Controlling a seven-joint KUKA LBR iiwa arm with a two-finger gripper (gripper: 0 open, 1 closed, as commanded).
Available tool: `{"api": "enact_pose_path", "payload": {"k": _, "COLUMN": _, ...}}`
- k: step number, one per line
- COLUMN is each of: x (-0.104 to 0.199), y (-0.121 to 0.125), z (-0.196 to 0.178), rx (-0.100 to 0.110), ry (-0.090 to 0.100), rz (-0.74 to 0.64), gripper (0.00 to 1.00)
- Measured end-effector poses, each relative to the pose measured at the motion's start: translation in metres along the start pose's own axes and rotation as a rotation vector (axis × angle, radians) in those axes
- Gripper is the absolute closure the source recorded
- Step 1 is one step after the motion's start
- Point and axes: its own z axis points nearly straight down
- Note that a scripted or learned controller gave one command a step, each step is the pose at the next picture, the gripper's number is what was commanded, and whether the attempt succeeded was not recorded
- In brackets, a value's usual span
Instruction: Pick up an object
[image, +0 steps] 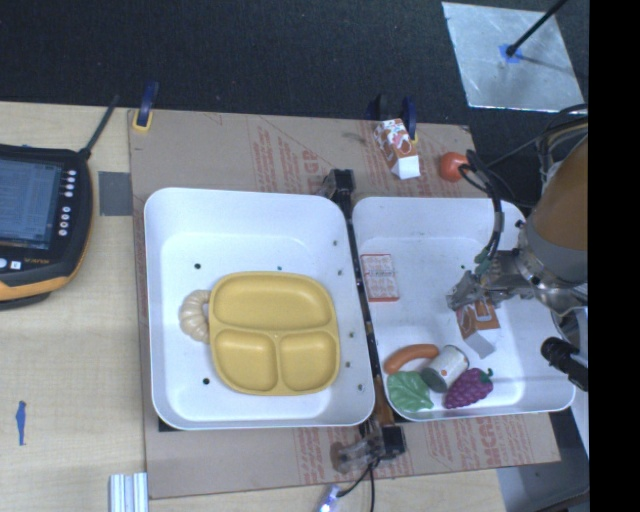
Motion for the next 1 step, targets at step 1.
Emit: {"api": "enact_pose_path", "payload": {"k": 1, "x": 0.075, "y": 0.015, "z": -0.0388, "rx": 0.0, "ry": 0.001, "rz": 0.001, "gripper": 1.0}}
